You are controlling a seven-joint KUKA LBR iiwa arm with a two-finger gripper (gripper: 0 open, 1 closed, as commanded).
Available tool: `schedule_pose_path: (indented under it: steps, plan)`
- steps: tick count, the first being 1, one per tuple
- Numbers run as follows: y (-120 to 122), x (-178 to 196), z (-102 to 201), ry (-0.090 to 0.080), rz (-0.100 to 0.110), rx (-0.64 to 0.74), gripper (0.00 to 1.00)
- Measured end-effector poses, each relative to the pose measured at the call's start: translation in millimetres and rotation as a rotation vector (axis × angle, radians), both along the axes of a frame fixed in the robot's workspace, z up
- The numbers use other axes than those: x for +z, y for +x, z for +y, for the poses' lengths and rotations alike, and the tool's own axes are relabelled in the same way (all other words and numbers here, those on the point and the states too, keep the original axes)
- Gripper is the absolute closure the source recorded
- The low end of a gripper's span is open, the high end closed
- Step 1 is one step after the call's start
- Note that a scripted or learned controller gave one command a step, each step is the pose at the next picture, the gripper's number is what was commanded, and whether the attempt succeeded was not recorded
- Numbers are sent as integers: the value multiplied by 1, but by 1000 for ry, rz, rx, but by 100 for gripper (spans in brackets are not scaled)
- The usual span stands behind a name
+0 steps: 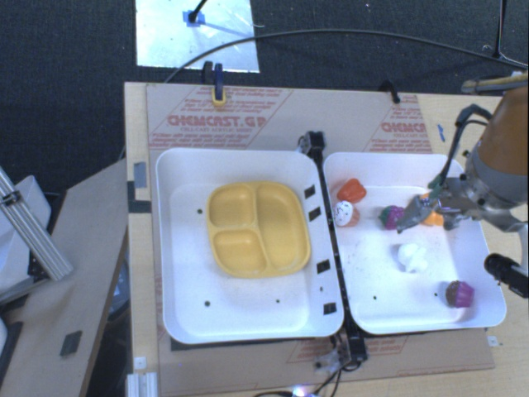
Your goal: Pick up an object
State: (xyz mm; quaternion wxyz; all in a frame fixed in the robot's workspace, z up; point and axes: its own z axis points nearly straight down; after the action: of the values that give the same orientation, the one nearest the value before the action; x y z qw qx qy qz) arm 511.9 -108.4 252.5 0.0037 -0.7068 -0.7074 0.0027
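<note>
White bin (488, 304), purple toy (391, 217), hand (411, 219) beside

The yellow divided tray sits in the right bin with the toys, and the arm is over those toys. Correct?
Not quite. In the camera view the yellow divided tray sits alone in the left bin. The toys are in the right bin, where the gripper is.

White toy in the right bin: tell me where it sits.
The white toy lies mid-right bin, below the end effector and up-left of the purple-brown toy.
</note>
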Motion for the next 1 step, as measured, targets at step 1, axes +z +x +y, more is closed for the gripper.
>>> schedule_pose_path:
  steps: [1]
  plan:
    - [2,5,0,-2,-11,2,0]
